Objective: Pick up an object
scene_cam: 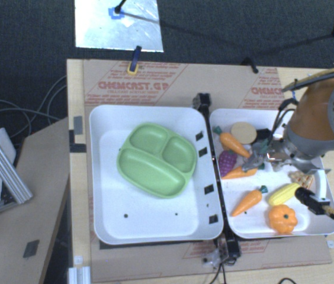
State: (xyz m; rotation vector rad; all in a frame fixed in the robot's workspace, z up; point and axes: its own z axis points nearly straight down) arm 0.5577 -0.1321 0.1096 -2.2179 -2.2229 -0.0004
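**Gripper low in right bin, grip unclear**

Lower right: round orange plastic pumpkin (282, 219), yellow corn cob (283, 193), loose orange carrot (247, 202). Mid-right, metal two-finger gripper (260, 156) beside purple grapes (227, 160); can't tell its state. Left bin: green sectioned plate (157, 159).

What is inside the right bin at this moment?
The right bin holds toy food: three carrots, purple grapes, a tan disc, corn and an orange pumpkin. The gripper and arm cover the bin's far right part.
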